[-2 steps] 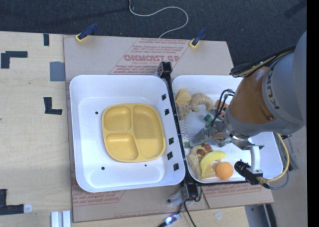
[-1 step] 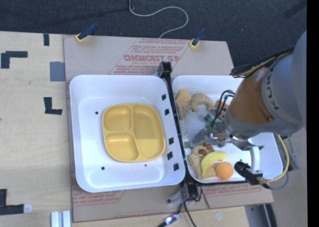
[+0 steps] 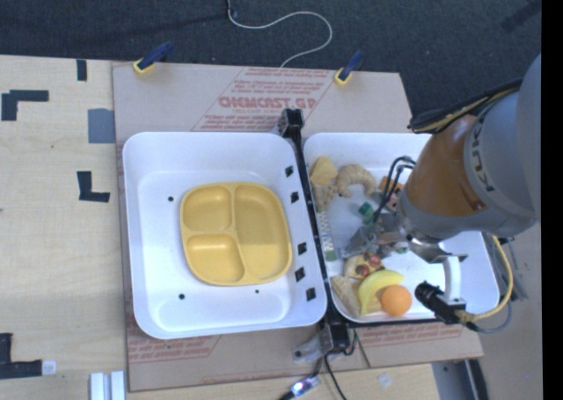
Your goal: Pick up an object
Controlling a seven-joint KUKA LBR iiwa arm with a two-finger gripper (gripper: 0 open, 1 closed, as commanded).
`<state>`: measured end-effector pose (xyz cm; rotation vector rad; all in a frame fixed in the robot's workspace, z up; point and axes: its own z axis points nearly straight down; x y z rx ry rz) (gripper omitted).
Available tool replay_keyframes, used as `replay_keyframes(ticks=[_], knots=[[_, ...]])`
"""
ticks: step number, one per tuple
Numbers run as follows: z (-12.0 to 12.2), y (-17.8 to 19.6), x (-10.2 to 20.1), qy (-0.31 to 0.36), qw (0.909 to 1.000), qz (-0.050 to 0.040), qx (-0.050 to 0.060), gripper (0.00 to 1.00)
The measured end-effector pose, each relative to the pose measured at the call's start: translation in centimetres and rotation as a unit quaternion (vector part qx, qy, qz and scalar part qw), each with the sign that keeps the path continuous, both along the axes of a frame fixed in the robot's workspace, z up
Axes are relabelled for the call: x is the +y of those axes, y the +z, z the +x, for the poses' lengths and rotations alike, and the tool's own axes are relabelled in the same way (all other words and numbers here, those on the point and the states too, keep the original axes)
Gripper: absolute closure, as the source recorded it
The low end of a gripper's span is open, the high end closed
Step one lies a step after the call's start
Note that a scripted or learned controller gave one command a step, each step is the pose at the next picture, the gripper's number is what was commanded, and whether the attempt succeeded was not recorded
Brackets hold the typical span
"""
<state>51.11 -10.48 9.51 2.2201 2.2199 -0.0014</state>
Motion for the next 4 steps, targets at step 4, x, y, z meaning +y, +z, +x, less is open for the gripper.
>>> replay_keyframes(ticks=[4], knots=[[0.6,12.1,5.0,0.003,1.0000,0.0019,0.001,1.00]])
